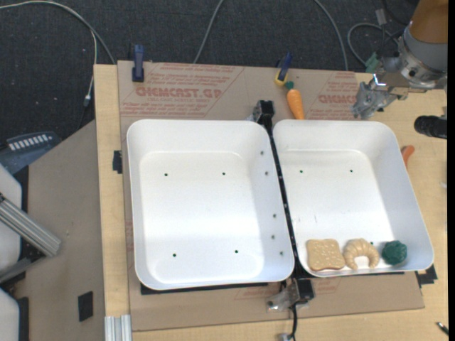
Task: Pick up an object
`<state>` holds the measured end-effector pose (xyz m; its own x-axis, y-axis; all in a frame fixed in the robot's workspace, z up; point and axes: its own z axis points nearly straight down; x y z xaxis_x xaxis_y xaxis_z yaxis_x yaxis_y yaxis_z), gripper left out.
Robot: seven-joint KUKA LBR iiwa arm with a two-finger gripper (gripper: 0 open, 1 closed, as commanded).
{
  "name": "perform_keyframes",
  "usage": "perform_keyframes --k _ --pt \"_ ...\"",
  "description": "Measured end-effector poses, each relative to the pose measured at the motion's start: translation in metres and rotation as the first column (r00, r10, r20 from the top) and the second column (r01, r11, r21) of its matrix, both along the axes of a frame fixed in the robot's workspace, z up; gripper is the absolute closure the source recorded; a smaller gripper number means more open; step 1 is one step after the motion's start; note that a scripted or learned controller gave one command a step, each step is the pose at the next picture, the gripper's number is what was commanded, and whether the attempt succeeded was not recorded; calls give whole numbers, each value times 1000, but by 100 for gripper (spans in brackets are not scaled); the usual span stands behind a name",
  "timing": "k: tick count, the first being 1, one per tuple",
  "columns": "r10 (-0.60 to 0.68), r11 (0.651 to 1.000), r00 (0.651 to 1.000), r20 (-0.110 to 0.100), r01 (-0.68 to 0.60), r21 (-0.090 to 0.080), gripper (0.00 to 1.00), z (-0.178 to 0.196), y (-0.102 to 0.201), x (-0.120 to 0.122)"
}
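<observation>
Here's the desk [106, 190], a tan board filling most of the frame, with printed cardboard [213, 91] lying across its upper part. On it sit two shallow white bins side by side. The left bin [142, 190] takes the centre-left of the frame. The right bin [341, 141] sits touching it along the middle seam, and all the goods are crowded into its lower right corner.

Up in the upper right corner of the frame, the arm [430, 27] comes in, orange band showing above a grey wrist. Its jaws [370, 101] hang over the cardboard just beyond the right bin's upper right corner, well apart from the objects. Whether they are open or closed, I cannot tell; nothing is seen between them.

Now the pieces, along the right bin's lower edge: a tan cracker [324, 255] at the left, a pale croissant [361, 253] just beside it, then a small dark green object [394, 251] at the right end.

Outside the bins, an orange carrot [295, 104] lies on the cardboard above the seam, top centre-right.
</observation>
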<state>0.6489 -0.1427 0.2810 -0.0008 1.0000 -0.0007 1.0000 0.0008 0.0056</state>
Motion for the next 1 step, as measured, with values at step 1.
perform_keyframes --k 1 --pt "0 1000 1000 -3 0 0 100 16 0 0"
